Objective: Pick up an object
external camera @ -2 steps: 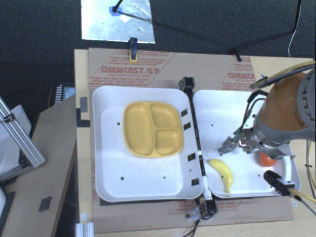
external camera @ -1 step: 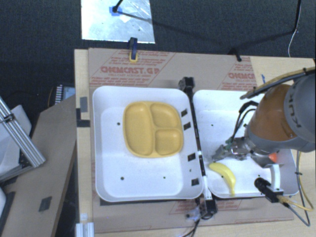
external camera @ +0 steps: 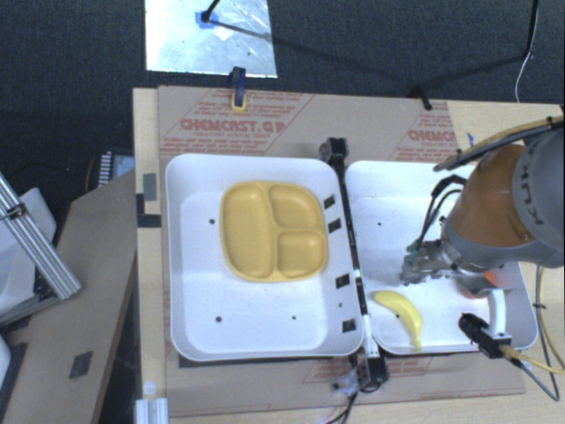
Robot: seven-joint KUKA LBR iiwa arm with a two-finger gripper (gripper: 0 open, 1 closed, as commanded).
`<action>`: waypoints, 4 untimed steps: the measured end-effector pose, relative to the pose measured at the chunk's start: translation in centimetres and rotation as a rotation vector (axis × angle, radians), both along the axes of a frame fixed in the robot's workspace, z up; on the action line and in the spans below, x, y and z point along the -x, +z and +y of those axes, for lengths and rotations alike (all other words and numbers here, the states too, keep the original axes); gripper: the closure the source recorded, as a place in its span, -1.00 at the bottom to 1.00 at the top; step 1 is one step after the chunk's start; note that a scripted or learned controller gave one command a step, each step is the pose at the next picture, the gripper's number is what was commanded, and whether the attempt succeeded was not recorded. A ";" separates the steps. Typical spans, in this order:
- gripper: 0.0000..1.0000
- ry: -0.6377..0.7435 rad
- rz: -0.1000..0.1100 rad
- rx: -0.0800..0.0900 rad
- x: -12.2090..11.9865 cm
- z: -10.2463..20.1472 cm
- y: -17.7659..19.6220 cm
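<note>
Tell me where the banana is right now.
The banana lies in the right bin, near its front edge and close to the divider between the bins, just below and left of the robot's hand.

My robotics lab test cell.

I work over a surface [external camera: 291, 117] lined with printed cardboard, two white bins [external camera: 190, 325] clamped side by side with black clips. Loose cables [external camera: 388, 64] trail across dark carpet [external camera: 71, 60], an aluminium rail [external camera: 31, 241] stands at the left, and a taped foil sheet [external camera: 212, 25] lies beyond: rigged for trials, no home.
</note>
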State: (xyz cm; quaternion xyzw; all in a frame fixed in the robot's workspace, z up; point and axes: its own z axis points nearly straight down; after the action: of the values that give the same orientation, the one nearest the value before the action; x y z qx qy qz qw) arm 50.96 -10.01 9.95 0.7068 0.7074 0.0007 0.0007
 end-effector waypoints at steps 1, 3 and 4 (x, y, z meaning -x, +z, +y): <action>1.00 -0.001 -0.004 0.001 -0.4 -0.9 4.8; 1.00 0.003 -0.004 0.001 -1.2 -1.6 13.6; 1.00 0.004 -0.003 0.001 -1.4 -1.6 17.0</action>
State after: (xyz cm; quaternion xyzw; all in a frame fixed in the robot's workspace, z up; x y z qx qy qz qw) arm 52.35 -11.62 26.96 0.7054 0.7088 0.0015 0.0023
